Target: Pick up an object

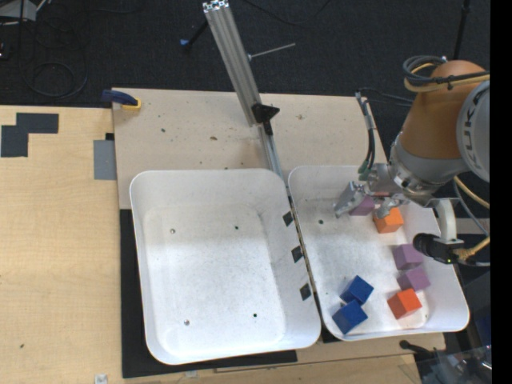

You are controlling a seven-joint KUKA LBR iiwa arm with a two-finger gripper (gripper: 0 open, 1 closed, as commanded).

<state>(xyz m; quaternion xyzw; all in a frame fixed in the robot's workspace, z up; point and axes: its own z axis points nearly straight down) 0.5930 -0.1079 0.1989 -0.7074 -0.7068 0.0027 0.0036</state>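
Observation:
My gripper (366,202) is low over the back part of the right bin (336,246), under the grey and orange arm. A small purple block (365,207) shows right at its tip, partly covered by it. I cannot tell whether that block is held. An orange block (389,220) lies just to the right of it, touching or nearly touching the gripper. Further forward in the same bin lie two purple blocks (406,256) (414,278), another orange block (405,302) and two blue blocks (358,290) (349,316).
The left bin (160,214) adjoins the right one along a divider with black clips (296,253). A slanted metal post (240,70) rises behind the bins. Cables hang by the arm at the right.

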